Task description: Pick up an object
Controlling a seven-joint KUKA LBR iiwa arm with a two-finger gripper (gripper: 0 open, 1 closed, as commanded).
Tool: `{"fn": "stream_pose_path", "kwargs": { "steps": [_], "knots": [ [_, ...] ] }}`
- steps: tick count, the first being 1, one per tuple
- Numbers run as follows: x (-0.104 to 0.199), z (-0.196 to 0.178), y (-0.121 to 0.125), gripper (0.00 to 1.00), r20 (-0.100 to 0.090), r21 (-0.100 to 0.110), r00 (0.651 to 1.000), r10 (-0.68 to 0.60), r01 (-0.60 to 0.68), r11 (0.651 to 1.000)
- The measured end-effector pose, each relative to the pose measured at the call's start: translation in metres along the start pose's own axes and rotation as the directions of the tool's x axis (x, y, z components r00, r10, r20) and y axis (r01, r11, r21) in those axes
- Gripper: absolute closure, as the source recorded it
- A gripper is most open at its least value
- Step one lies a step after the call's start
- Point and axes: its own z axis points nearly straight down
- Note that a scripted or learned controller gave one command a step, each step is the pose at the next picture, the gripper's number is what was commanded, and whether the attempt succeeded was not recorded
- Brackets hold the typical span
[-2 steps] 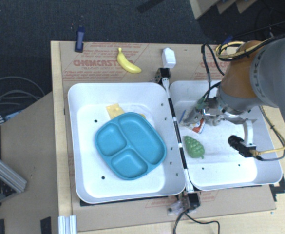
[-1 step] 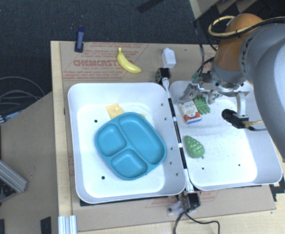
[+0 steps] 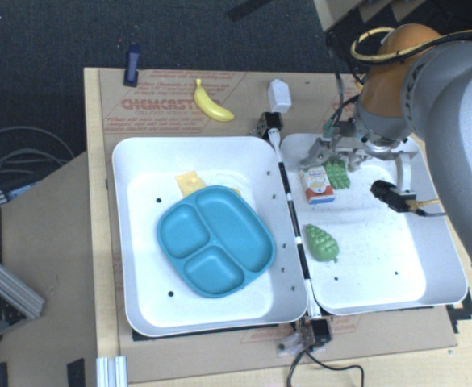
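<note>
1. Camera view: the grey arm [image 3: 449, 127], with its orange band [image 3: 397, 67], enters from the right and bends down over the far end of the right bin [image 3: 397, 272].
2. The left bin [image 3: 139, 280] lies well to the left of the gripper and holds a blue divided plate [image 3: 214, 239], with a yellow block [image 3: 190, 183] touching the plate's far edge.
3. The gripper [image 3: 332, 153] sits low in the right bin near its far-left corner; whether it is spread or pressed together cannot be told from this angle.
4. A small carton [image 3: 318, 184] with a red and blue base stands just below the gripper, touching or nearly touching it; nothing can be seen pinched.
5. A green bumpy object [image 3: 322, 243] lies nearer the camera than the gripper, apart from the carton.
6. A dark green item [image 3: 339, 176] sits just beside the carton, under the gripper.
7. A banana [image 3: 211, 103] rests on the bench beyond the left bin, well left of the gripper.
</note>
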Motion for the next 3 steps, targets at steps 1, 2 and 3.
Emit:
{"fn": "stream_pose_path", "kwargs": {
  "steps": [1,2,3],
  "knots": [
    [-0.004,0.0,-0.015,0.0,0.001,-0.003,1.0,0.001,-0.001,1.0],
    [-0.003,-0.001,-0.017,0.0,0.003,-0.004,1.0,0.001,-0.001,1.0],
    [-0.016,0.0,0.0,0.0,0.001,-0.001,1.0,0.0,0.0,1.0]
  ]
}}
